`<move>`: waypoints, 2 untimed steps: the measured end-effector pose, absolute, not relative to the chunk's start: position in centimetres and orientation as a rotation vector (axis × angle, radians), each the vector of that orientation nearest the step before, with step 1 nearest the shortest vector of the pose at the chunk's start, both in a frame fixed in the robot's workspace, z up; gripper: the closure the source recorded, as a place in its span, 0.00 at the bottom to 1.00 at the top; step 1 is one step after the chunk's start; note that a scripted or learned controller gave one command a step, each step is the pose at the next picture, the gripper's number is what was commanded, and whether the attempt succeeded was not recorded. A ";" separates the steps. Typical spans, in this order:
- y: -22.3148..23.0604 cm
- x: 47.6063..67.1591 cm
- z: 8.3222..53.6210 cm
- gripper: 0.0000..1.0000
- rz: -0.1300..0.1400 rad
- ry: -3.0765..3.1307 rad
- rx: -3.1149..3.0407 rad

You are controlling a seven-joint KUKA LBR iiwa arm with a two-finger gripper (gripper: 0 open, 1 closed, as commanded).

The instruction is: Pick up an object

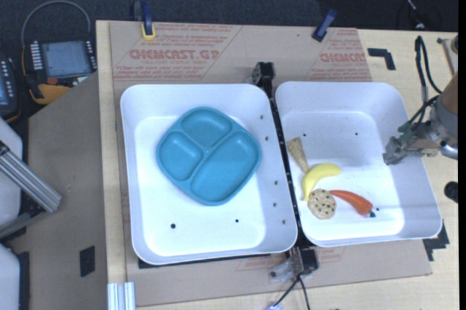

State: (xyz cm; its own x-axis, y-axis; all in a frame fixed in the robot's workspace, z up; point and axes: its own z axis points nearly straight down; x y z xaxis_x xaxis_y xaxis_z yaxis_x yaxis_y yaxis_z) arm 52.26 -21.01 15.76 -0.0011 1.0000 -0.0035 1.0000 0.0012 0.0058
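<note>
Right bin [378, 101] holds four small items, all bunched toward its lower-left. Banana [320, 177]: yellow, curved, long axis runs roughly lower-left to upper-right, its fatter end up near the bin's middle, the other end pointing down twd the cookie [322, 204], which sits just below it, touching or nearly so. Pepper/carrot-like orange-red piece [352, 199]: long axis runs upper-left to lower-right, dark green tip at the lower-right end, lying just beside the cookie on its right. Tan cone-shaped wedge [297, 153]: narrow end points down twd the banana, wide end up-left, close to the bin's left wall. Left bin [138, 156] carries a blue divided plate [209, 154] w/ three compartments, set at a tilt in plan, about mid-bin. Gripper [397, 149] sits over the right bin's right edge, well apart from the food items, nothing betw its fingers; whether the claw is spread or pressed together I can't tell at this res. Writing: cardboard sheet [240, 50] under the bins has reddish print, reads approx "CHEMCAST. G.P" above the left bin, a partial repeat above the right bin; smaller lines too blurred to read. Blue clamps [147, 17] pin the sheet's top edge.
</note>
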 end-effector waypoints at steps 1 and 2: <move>-21.5 52.5 20.1 1.00 0.003 2.218 2.215; -20.7 52.5 24.9 1.00 0.004 2.218 2.214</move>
